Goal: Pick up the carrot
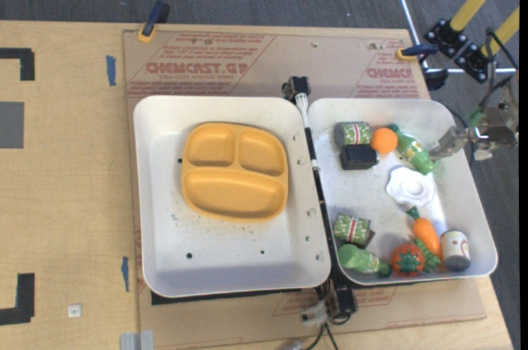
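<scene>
Carrot (pixel 426 236) low in right bin, gripper (pixel 455 140) well apart

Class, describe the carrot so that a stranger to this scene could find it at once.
Look in the right bin, near its front edge. The carrot lies below the white fried egg, between a red tomato and a small can. It alone is a long, tapering orange shape.

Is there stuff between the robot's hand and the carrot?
Not directly. The gripper sits at the right bin's far right edge, and the carrot lies nearer the front. A white piece lies just left of that line, touching the carrot's top.
</scene>
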